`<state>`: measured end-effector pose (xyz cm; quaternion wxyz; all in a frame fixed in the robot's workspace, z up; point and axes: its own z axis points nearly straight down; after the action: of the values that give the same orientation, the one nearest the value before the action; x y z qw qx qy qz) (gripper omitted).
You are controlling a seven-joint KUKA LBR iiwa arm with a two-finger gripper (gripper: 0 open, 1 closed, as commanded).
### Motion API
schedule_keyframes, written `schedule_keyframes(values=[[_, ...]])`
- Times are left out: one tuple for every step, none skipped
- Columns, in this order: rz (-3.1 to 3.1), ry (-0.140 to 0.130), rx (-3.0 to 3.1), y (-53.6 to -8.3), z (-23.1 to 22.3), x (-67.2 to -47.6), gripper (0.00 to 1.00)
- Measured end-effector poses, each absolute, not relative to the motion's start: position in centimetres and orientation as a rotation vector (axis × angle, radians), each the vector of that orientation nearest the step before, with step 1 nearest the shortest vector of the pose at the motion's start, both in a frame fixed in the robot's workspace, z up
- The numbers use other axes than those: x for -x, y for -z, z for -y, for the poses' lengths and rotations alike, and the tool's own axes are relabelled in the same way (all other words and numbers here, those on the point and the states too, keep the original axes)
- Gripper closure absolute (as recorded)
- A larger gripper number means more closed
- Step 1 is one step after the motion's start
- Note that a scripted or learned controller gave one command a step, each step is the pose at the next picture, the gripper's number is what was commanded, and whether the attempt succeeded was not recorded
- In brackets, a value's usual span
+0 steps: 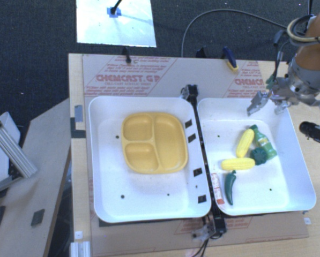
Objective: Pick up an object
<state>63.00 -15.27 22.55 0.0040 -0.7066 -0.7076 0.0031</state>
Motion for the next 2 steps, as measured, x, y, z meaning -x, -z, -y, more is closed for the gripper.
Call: schedule_keyframes(values=[[2.227,0.002,2.219,-23.3,15.2,-63.3,0.0],[2.223,-0.002,2.22,-19.1,15.5,-63.2,0.0]])
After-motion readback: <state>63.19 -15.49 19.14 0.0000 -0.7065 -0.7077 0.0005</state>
